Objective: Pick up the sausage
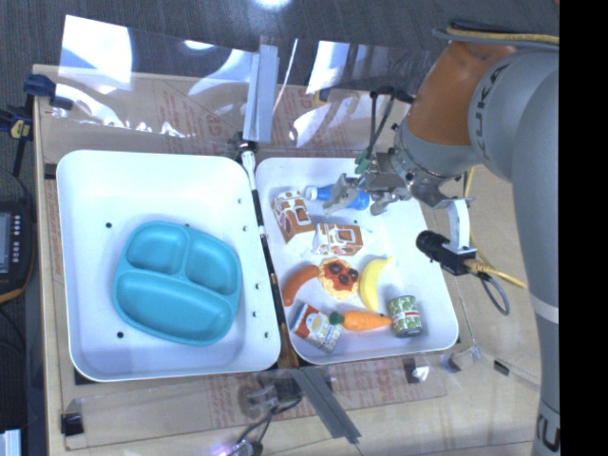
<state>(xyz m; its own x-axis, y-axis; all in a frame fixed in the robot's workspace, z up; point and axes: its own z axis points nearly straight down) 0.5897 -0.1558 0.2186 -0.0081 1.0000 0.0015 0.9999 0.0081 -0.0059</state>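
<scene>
**Hand hovers at the far end of the toy bin, sausage waits by the divider**

Hand sits over the upper part of the right-hand shallow white plastic bin, at about twelve o'clock of that bin, hung from the grey arm with its orange band reaching in from the right. From where I stand the metal parts blur against a small blue-and-white toy beneath them, so I cannot tell whether the hand is apart or together, and nothing is plainly caught in it.

The reddish-orange curved toy sausage lies well apart from the hand, at about nine o'clock of the right bin, close to the wall it shares with the left bin. It is tilted, one end just beside the round pizza-like toy. A yellow plastic banana stands past that, with an orange carrot and a small green-labelled can towards five o'clock, and two brown-and-white boxed toys near the middle.

The left white bin carries a blue divided plate, likely the drop-off spot.

I judge the reach has not yet begun in earnest: the hand must travel towards seven o'clock and come down lengthwise across the sausage. The near wall and the crowding pizza toy leave little room, so a slanted approach seems wise.
</scene>
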